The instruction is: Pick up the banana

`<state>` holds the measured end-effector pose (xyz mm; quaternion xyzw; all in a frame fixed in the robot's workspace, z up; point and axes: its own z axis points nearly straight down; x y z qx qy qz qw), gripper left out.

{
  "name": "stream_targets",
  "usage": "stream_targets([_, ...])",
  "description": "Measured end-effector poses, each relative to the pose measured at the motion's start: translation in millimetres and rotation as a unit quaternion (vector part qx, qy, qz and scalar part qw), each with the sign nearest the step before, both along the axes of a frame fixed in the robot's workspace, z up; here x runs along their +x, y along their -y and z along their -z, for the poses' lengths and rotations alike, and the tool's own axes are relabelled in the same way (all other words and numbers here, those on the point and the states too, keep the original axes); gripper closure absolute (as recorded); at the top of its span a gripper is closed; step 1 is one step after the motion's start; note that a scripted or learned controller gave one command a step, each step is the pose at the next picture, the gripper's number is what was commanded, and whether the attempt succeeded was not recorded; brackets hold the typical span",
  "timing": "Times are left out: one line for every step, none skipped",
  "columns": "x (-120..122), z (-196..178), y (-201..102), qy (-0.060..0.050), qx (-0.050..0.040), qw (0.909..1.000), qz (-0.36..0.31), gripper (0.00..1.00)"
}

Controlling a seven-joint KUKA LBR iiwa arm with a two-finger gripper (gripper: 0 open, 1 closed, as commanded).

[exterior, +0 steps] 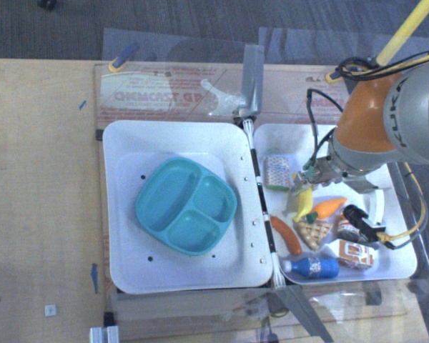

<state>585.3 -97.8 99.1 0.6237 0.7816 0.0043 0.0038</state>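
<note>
Overhead, the grey arm (pixel 407 120) with its glossy orange band comes in from three o'clock and bends down over the right bin (pixel 399 263), a shallow white tray with rounded corners. Its hand (pixel 305 179) sits low at the bin's middle, right at the top tip of the banana (pixel 303 204), a short, curved, smooth yellow piece lying roughly upright in the picture near the bin's centre. Whether the hand's tips are apart or together I cannot tell; the wrist body covers them, and no part of the banana is seen between them. Just at three o'clock of the banana lies a tapered orange carrot (pixel 329 206), touching or nearly touching it. At five o'clock of the banana is a tan waffle wedge (pixel 314 232) with a gridded face, and at seven o'clock a reddish sausage (pixel 286 235), long and rounded. A blue plastic bottle (pixel 312 267) lies on its side along the bin's near wall, with a small printed carton (pixel 357 254) beside it. At eleven o'clock of the banana rests a pale, dotted square packet (pixel 277 171). The left bin (pixel 121 213) carries a teal divided plate (pixel 186 205), smooth, with three compartments. Both bins stand on a light wooden bench (pixel 36 191).
</note>
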Motion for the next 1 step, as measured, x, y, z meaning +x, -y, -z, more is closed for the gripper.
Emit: stream_targets([59.1,-85.2,-42.6,-0.005,-0.0011,0.9955,0.094,1.0])
